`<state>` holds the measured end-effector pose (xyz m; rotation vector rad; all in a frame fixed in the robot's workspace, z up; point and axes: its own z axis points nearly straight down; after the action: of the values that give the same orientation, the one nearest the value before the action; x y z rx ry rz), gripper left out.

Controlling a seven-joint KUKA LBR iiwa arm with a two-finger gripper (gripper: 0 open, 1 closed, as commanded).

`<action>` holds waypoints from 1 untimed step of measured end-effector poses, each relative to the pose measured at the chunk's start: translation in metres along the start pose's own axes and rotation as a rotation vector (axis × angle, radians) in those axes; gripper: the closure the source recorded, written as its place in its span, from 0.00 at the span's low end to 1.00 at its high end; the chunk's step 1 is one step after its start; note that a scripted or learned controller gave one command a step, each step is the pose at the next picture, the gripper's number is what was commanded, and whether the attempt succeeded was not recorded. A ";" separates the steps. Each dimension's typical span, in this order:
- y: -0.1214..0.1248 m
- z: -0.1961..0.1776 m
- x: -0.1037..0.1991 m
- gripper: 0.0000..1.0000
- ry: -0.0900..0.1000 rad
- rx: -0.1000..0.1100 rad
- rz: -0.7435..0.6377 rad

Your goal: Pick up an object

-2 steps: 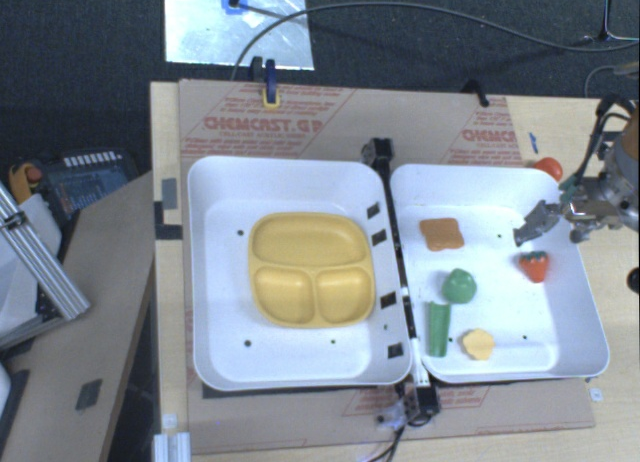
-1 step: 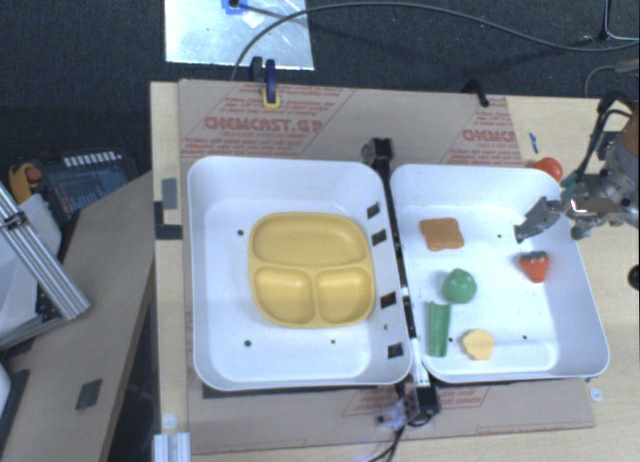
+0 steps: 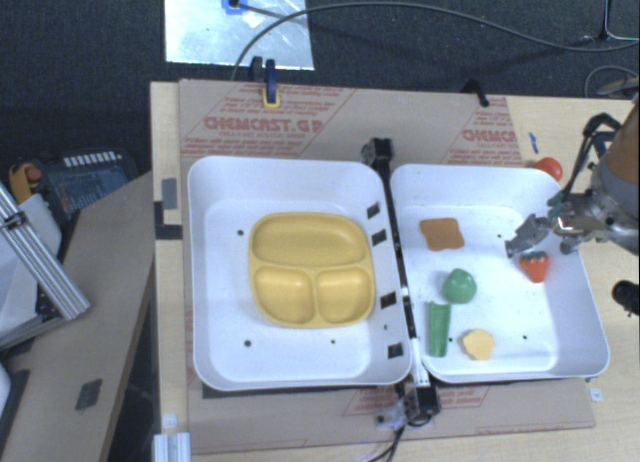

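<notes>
I see two white bins side by side on the tabletop [image 3: 165, 150]: the left bin [image 3: 215, 280] carries a yellow divided tray [image 3: 305, 268]. A cardboard sheet [image 3: 330, 120] lies beneath them, a yellow-blue clamp [image 3: 269, 83] at its far edge. A foil sheet [image 3: 235, 10] lies on the dark floor [image 3: 80, 50] beyond.

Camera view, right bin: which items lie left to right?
Green cylinder, brown square piece, green ball, yellow piece, red-orange strawberry-like item beside the gripper.
</notes>
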<state>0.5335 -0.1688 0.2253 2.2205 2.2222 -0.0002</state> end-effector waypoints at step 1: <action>-0.007 0.045 0.002 0.00 0.001 0.002 0.000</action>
<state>0.5266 -0.1668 0.1806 2.2213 2.2238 -0.0012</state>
